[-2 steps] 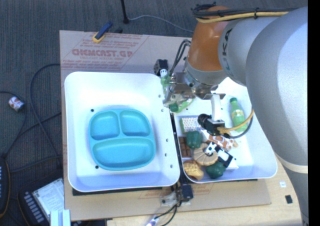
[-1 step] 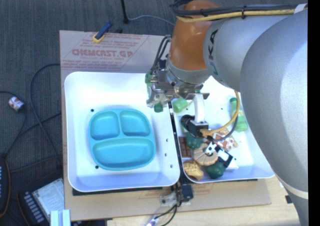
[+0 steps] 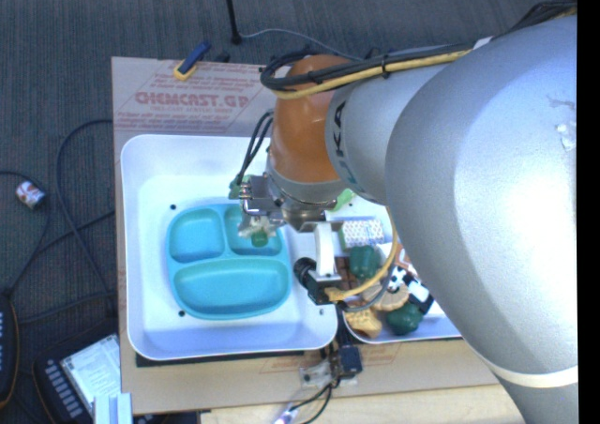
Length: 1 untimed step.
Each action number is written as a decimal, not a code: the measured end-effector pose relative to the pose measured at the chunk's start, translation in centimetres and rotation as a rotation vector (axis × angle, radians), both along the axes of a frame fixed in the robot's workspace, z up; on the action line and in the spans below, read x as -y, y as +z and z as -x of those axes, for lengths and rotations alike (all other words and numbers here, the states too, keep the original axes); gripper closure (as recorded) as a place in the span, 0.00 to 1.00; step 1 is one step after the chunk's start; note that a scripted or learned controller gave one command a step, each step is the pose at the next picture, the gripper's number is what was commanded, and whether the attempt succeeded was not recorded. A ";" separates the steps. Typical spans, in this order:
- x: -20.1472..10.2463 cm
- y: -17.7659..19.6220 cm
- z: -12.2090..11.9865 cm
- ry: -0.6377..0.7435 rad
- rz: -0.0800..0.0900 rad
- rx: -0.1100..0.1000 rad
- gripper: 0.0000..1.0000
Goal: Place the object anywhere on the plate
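Observation:
A blue plate [image 3: 228, 286] with three compartments lies in the left white bin [image 3: 141, 225]. My gripper [image 3: 257, 222] hangs over the plate's upper right compartment, under the orange wrist band. A small pale green object [image 3: 261, 239] shows right at the gripper's tip, over that compartment's right edge. The wrist hides how the gripper meets it, and whether the object rests on the plate is unclear.
The right bin [image 3: 441, 330] holds several small items: a dark green one [image 3: 405, 319], a brown one [image 3: 363, 263], a tan one [image 3: 366, 323] and a patterned white box [image 3: 362, 231]. The arm covers most of that bin. Cables hang beside the wrist.

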State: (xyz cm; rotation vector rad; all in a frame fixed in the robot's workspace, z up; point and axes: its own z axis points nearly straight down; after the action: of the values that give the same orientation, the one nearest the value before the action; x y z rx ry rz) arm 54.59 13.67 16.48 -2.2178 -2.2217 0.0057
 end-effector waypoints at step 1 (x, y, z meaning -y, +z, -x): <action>2.6 13.5 -4.0 -0.002 0.001 0.006 1.00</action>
State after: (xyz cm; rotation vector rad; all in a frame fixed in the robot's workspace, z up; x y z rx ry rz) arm 58.61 11.03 29.95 -2.2232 -2.2228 -0.0001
